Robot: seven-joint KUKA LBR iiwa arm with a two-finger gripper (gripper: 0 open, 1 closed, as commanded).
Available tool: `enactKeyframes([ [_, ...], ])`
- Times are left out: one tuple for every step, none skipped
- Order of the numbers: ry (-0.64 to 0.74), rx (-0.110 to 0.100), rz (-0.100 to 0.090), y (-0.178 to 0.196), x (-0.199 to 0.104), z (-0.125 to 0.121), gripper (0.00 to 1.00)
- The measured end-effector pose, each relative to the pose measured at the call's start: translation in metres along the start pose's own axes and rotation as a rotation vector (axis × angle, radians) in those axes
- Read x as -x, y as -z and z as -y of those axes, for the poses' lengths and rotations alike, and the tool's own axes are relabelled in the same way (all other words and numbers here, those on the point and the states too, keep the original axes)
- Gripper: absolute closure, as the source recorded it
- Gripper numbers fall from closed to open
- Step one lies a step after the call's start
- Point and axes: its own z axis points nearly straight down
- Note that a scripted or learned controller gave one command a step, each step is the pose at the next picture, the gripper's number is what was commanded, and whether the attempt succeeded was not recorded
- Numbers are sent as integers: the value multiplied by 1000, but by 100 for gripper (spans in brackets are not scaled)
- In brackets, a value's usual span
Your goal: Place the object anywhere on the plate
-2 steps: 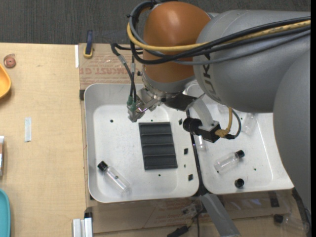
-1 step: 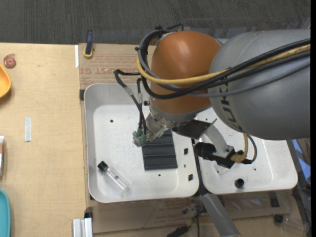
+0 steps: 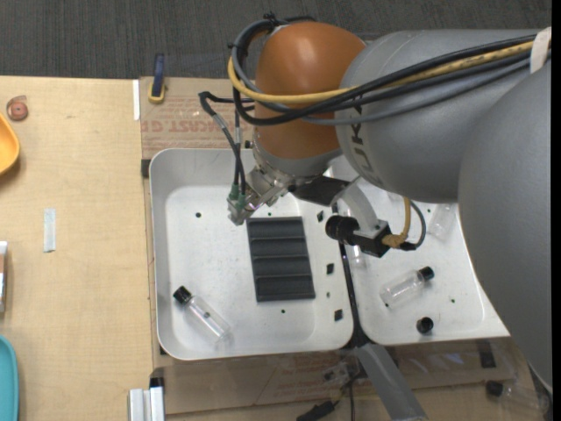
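Two clear vials lay well apart, the left bin's vial (image 3: 202, 313) and the right bin's vial (image 3: 405, 288). The wrist (image 3: 289, 147) hung beside a black ribbed slab (image 3: 280, 258). The gripper's state could not be told. A round vial might roll from a loose grasp.

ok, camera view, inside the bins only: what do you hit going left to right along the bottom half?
Clear vial with black cap in the left bin → black ribbed block → rim where the two bins meet → second clear vial with black cap in the right bin, with a loose black cap just below it.
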Motion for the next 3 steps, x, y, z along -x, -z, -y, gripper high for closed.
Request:
enactKeyframes([
  [148,1,1,65,-18,-9,100],
  [253,0,0,27,-21,-8,100],
  [312,1,1,56,-47,39,100],
])
